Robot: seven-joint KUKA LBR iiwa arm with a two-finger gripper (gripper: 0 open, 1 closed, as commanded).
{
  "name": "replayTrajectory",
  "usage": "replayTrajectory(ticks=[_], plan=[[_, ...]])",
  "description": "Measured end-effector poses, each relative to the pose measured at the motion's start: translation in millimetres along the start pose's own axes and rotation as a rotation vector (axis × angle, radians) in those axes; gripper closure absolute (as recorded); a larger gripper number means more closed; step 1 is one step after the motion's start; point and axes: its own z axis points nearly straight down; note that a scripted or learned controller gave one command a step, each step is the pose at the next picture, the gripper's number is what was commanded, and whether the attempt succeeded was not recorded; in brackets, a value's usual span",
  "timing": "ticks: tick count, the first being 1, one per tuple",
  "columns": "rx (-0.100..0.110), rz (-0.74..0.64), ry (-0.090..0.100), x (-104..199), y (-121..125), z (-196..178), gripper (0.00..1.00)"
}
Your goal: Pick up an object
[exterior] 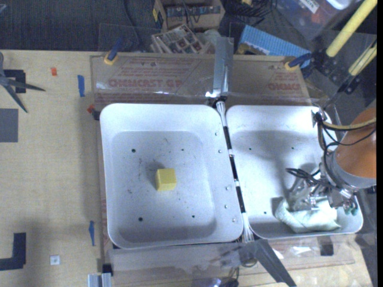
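Observation:
A small yellow block [166,179] lies near the middle of the left bin [119,124]. In the right bin [263,124], a crumpled white and pale green cloth [308,219] sits at the near right corner. My gripper [311,197] is low over that cloth, its metal fingers right at the cloth's upper edge. The arm's orange band [358,154] rises to the right of it. The fingers are tangled with wires and cloth in this view, so their state is unclear.
A clear plastic panel [197,79] with red lettering stands behind both bins. A metal divider [230,160] runs between the bins. Blue clamps [114,51] hold the back panel. Cables and boxes clutter the area beyond the bench.

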Motion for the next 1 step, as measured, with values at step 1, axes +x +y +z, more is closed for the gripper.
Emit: replayTrajectory(ticks=[1], plan=[[0.003,0.31,0.005,2.1,62.1,-0.7,1.0]])
